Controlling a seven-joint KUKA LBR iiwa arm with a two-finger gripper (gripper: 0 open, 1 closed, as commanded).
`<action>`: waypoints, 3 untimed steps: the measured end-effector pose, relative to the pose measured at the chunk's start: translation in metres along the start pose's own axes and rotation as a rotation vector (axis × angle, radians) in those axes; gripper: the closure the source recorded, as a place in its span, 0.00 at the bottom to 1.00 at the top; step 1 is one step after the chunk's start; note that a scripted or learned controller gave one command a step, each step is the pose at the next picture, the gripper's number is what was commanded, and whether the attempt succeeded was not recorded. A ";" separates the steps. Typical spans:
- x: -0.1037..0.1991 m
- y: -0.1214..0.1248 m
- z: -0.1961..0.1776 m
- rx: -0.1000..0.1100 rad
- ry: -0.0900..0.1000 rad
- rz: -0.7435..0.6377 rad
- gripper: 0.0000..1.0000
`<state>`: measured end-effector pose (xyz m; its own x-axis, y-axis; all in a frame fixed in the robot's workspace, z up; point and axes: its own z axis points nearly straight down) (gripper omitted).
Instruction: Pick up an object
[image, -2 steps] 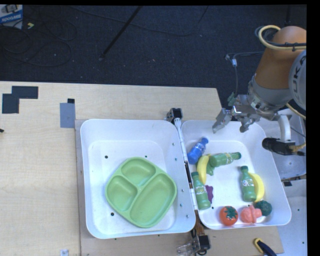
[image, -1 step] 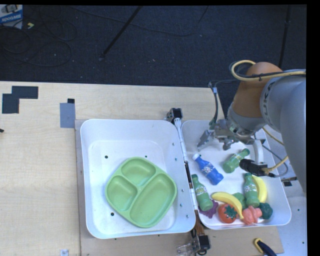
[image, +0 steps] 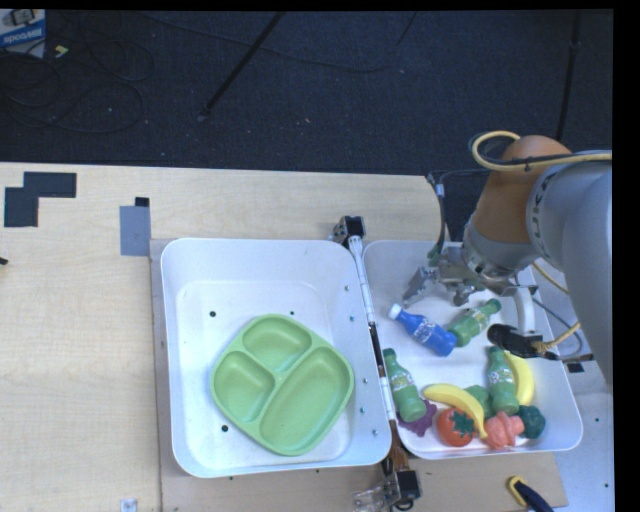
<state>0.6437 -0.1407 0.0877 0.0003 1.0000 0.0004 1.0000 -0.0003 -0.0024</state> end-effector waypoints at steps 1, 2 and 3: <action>-0.014 -0.013 0.000 0.000 0.000 -0.001 0.00; -0.015 0.000 0.000 -0.001 0.000 -0.002 0.00; -0.010 0.000 0.000 0.000 0.000 0.000 0.00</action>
<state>0.6434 -0.1511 0.0876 0.0000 1.0000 0.0007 1.0000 0.0000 -0.0028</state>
